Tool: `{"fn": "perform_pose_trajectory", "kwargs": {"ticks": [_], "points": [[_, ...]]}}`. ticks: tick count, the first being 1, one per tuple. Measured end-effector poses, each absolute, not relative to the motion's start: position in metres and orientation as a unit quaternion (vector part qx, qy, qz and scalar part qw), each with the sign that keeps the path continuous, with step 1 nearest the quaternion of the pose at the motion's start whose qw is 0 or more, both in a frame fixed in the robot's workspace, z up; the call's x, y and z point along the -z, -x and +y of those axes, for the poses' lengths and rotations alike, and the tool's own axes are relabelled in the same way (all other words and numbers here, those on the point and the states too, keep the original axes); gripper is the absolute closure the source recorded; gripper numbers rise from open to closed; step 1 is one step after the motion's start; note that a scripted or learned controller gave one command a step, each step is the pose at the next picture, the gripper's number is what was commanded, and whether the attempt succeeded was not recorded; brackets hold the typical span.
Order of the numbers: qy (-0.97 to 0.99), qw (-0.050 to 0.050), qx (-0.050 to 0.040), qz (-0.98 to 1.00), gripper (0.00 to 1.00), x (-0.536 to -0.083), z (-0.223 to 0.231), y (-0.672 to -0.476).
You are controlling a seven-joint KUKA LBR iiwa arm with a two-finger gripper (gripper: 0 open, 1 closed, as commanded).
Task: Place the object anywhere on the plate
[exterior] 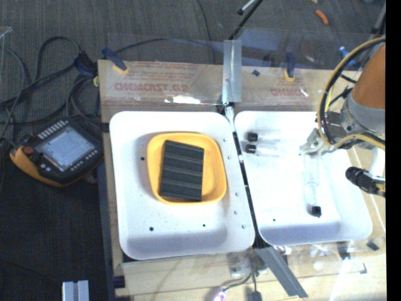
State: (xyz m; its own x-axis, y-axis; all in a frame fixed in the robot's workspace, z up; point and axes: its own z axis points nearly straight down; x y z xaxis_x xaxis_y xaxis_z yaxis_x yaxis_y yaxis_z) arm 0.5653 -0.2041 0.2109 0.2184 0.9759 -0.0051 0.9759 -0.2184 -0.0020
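Left bin (125, 168): plate (216, 168) at centre, object (182, 170) lying on it. Right bin (338, 224) adjoins; hand (311, 200) over it, nearer the surface's right edge.

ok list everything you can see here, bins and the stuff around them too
bins: 2, white, side by side on the bench
plate: 1, yellow, in the left bin
ridged block: 1, dark grey, lying on the plate
clear tubes with black caps: 2, near the top left of the right bin
clear tube with black tip: 1, lying lengthwise in the right bin, tip toward the near edge
pendant: 1, grey screen in an orange and black case, on the floor left of the bins
cables: several, black, on the floor behind the pendant
cardboard panel: 1, brown, behind the bins
arm: 1, grey with orange band, above the right bin's right side
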Motion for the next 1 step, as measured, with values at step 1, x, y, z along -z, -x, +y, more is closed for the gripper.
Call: {"fn": "perform_pose_trajectory", "kwargs": {"ticks": [1], "points": [[-0.781, 0.001, 0.0025, 0.625, 0.00, -0.2110, -0.2041, -0.5654]]}}
